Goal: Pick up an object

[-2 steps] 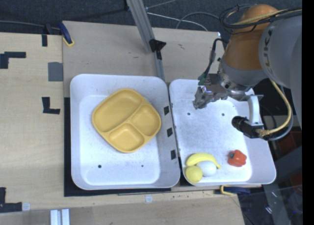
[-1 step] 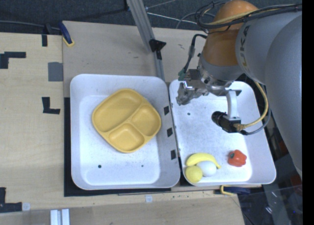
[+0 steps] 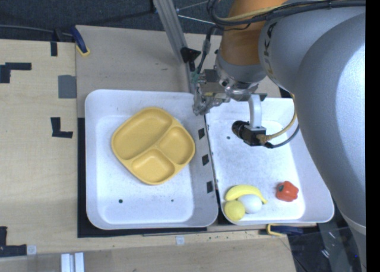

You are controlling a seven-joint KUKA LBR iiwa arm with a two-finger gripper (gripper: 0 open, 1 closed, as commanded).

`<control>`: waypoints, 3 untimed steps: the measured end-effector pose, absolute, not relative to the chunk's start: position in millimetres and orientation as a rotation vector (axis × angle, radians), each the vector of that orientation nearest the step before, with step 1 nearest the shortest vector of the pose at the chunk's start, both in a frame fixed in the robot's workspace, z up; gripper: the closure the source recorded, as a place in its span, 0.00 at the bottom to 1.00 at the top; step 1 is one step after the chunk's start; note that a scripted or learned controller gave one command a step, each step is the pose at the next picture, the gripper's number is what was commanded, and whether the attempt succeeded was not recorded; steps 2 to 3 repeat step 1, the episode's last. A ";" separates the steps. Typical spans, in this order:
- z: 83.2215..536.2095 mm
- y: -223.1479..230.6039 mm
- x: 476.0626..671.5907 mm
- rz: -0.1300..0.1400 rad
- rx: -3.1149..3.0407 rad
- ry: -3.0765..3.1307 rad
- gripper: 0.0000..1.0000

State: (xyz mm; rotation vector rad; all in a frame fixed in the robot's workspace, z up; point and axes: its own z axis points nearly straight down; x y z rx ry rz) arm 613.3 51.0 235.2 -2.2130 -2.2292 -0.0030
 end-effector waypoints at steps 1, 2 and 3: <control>237.6 90.2 646.1 -0.002 -2.215 -2.227 1.00; 237.6 90.2 646.1 -0.002 -2.215 -2.227 1.00; 237.6 90.2 646.1 -0.002 -2.215 -2.227 1.00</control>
